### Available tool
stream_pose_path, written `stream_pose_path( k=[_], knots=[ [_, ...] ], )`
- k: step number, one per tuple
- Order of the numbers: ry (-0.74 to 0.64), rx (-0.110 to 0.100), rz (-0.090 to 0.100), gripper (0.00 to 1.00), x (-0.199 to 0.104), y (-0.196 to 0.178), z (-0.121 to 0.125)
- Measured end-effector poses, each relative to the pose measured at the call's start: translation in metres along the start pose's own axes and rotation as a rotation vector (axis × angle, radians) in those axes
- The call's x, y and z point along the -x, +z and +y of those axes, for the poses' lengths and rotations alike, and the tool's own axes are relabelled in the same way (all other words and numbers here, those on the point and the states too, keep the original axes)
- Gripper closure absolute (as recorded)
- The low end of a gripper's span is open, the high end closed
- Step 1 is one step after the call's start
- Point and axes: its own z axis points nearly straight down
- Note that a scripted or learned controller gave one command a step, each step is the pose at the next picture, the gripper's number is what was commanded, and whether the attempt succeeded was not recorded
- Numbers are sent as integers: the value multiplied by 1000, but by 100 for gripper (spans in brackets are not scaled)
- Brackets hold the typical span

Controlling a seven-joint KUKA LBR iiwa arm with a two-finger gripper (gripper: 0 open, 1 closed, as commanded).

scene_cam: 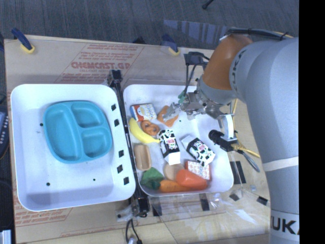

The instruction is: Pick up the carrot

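Bench carries two bins; carrot lies at right bin's near edge. Gripper hovers at far side, grip state unclear to us. Approach step; next, travel toward carrot

Two bins are sitting side by side on the bench. The left bin is holding a divided tray, lying toward its upper left. The right bin is crowding with food items: a banana lying along its left side, a hot dog just below it, two cartons standing mid-bin, the second to the right. A carrot is lying at the bin's lower edge, beside a leafy vegetable on its left. The gripper is hovering over the upper middle of the right bin, the arm entering from frame right.
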Motion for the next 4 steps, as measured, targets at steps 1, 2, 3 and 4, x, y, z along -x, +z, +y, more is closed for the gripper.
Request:
stream_pose_path(
  k=[1,2,3,4],
  knots=[
    [57,3,0,0,16,29,13],
    [51,11,-2,100,15,18,15],
    [-686,1,4,100,14,11,-54],
    [-685,1,4,0,15,11,-54]
  ],
)
